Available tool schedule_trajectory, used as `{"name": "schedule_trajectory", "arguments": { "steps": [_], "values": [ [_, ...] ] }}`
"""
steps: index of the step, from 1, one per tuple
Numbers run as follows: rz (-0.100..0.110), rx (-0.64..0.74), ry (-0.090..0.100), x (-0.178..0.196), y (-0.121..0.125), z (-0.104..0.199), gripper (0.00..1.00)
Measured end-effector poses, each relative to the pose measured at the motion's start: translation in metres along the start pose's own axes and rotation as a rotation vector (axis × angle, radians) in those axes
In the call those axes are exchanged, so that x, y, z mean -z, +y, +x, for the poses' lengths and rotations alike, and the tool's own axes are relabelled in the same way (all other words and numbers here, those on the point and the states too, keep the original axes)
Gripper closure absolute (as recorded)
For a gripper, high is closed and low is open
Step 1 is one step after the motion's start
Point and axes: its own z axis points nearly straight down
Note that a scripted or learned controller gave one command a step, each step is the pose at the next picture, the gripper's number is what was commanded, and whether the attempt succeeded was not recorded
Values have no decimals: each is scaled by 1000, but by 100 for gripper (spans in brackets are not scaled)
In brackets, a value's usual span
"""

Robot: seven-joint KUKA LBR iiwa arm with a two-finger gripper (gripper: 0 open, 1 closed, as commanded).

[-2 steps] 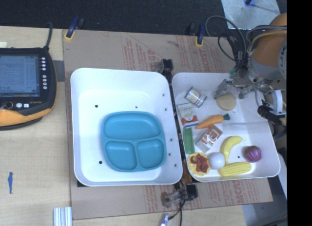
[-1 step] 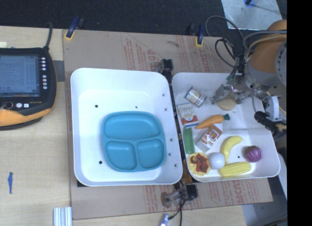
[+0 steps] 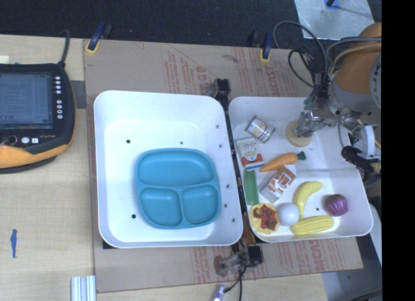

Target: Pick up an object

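- Toward the bottom right of the frame, a corn cob [image 3: 313, 226], a white egg [image 3: 288, 213] and a banana [image 3: 306, 194] are crowding together in the right bin [image 3: 364, 197]
- Mid-bin, a carrot [image 3: 282, 161] is lying just beside a small carton [image 3: 277, 184]
- Farther up, the gripper [image 3: 305, 126] is hovering at a tan round disc [image 3: 299, 139], near a small can [image 3: 259, 128]; how its jaws are set is impossible to judge
- Risk, as I am reading it: the flat disc is offering little to pinch, so a close could be slipping off empty

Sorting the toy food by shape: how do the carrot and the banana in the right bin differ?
The carrot is orange with a green top; the banana is plain yellow. The carrot is straight and tapered; the banana is curved and thicker. Both lie flat in the right bin.
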Motion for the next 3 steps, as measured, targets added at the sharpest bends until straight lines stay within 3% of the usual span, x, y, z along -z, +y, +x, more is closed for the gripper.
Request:
{"name": "schedule_trajectory", "arguments": {
  "steps": [1,2,3],
  "values": [
    [0,0,0,0,0,0,0],
    [-5,-2,0,-10,13,5,0],
    [-10,0,-2,2,14,4,100]
  ]
}}
